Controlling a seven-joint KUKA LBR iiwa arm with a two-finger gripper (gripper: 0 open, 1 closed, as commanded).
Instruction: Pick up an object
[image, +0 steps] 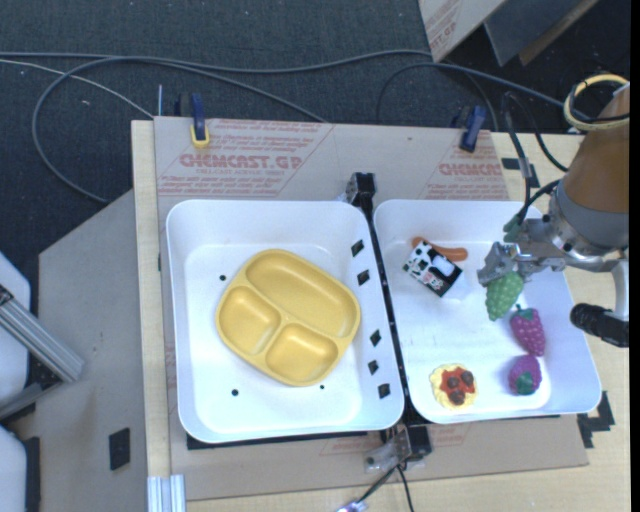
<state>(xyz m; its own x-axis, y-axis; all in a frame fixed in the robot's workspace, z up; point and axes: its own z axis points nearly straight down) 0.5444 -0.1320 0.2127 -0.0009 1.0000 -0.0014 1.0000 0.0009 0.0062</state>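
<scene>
Right side of the frame, and the claw (503, 268) is down in the right bin (585, 395), hanging directly over the green grape bunch (504, 294). Its metal fingers sit at the top of that bunch, touching or nearly so, but whether they are spread or pinched on it I cannot tell from this slant, so no call on a hold yet.

That green bunch looks like a plastic play-food piece: light, my guess, and fairly stiff, but knobbly and glossy, so smooth fingers could skid off the rounded lobes. Best bet is to pinch across the narrow upper end, near where the stem would be, not over the fat middle.

Other options sit close. Just below is a purple grape bunch (528, 331), and below that a small round magenta fruit (524, 374), both lumpy and probably as slippery. Lower centre of the bin, a flat yellow disc with red topping (454, 386), low to the floor and hard to get under. Upper left of this bin, a black-and-white block (432, 269) touching an orange carrot-like piece (452, 254); the block's flat sides would grip best.

The left bin (185, 300) carries a yellow divided plate (288, 316), wide and shallow, awkward for two fingers.
</scene>
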